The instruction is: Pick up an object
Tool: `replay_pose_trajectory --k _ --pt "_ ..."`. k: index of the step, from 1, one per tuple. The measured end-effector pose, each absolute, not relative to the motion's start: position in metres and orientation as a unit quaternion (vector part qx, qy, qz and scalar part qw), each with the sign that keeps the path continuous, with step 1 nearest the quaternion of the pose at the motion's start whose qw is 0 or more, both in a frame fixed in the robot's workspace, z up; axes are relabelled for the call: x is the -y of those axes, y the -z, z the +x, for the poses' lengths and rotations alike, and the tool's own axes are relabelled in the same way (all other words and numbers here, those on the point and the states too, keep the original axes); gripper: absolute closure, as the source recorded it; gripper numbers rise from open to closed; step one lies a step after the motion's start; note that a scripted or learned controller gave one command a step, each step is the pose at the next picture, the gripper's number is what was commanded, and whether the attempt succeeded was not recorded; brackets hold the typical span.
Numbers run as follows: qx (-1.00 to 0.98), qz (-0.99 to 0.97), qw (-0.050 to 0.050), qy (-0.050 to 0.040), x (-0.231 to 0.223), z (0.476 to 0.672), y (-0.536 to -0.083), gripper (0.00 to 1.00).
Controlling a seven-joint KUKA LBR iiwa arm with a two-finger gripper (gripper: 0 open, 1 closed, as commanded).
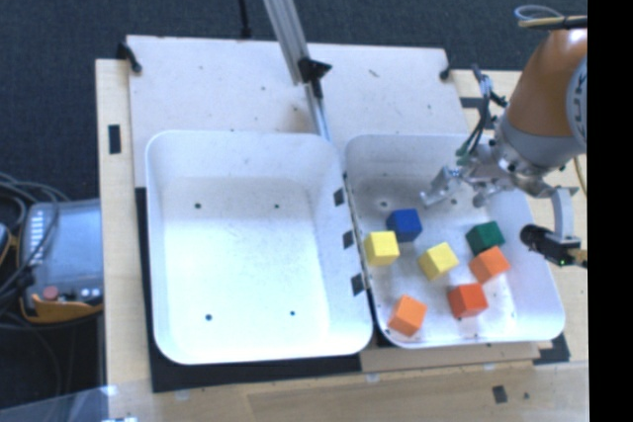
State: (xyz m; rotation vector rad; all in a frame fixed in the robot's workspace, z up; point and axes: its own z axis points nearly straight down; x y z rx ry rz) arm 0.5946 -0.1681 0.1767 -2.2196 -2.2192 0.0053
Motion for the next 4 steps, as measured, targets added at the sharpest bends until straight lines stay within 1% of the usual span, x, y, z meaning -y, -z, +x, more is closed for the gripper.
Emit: replay_pose_trajectory --k 1,2,3,4 --pt "0.706 -0.708 0.001 -0.0019 0.178 0.593 -0.118 0.00" --pt "0.705 -0.709 -0.002 -0.0004 0.180 0.594 -0.097 0.00" --pt "0.703 -0.711 -0.005 0.0012 0.181 0.595 -0.110 1.00" --pt "0.707 -0.707 -0.004 0.0019 0.181 0.599 -0.175 1.00"
